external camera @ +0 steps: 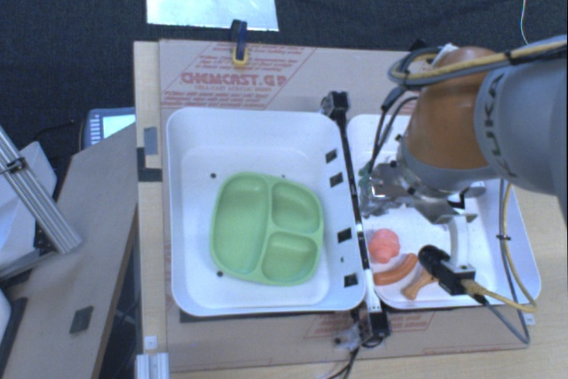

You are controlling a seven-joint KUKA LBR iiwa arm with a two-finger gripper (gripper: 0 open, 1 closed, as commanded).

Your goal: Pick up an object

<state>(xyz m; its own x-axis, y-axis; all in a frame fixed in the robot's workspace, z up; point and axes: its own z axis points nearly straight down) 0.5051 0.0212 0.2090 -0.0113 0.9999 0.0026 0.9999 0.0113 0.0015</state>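
Cardboard-topped bench (235, 77), two white bins. Gripper (383, 187) sits low in right bin (366, 138), by its left wall; can't tell if open or closed, wrist hides it. Toward right bin's near rim: pink round toy (383, 245), orange sausage (395, 270), tan bone-shaped piece (417, 284) just beside it. Arm covers much of right bin. Left of right bin: left bin (257, 133), green divided plate (266, 229), open floor around it.

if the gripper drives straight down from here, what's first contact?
Probably the pink round item, just under the gripper in the right bin, or bare bin floor beside it. Depth is unclear from this slanted view.
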